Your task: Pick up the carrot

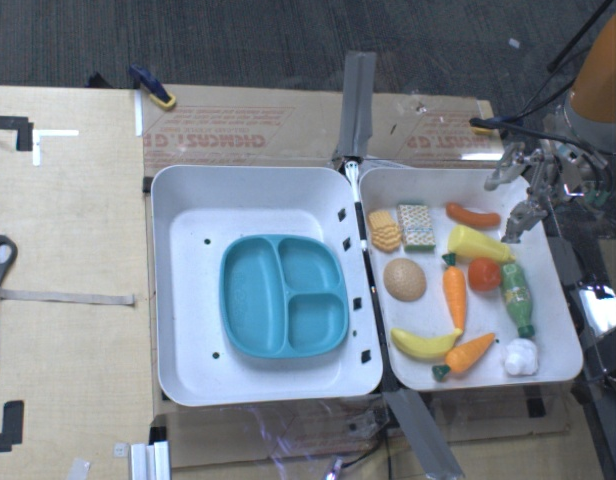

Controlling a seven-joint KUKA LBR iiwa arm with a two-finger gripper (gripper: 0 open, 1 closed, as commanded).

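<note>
Orange and tapered, the carrot lies lengthwise mid right bin, green tip up, touching a banana. A second carrot sits just below. My hand hangs over the bin's far right corner, blurred; I cannot tell its grip.

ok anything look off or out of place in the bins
Nothing spilled or damaged. One oddity: the right bin holds two carrots, one upright mid-bin, one slanted near the front edge, so "the carrot" is ambiguous.

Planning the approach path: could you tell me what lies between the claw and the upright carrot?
In the camera view, the yellow corn lies between the claw and the carrot.
</note>
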